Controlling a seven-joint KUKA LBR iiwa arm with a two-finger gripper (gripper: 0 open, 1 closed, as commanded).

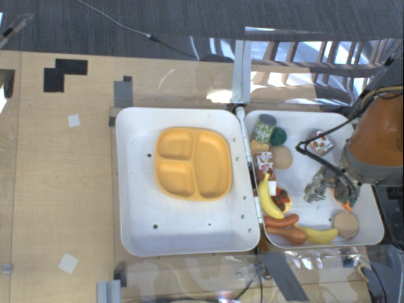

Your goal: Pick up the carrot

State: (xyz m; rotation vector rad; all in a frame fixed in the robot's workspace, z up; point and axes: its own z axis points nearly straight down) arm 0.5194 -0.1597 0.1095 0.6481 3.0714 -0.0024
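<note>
Wooden desk, two white bins; tool low in right bin.
I can't tell its state; carrot lies half-hidden beside the tool, so I risk a miss.

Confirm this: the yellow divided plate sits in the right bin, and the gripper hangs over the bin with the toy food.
Not quite. The camera view shows the yellow divided plate in the left bin, not the right one. The rest holds: the gripper hangs over the right bin, which holds the toy food.
</note>
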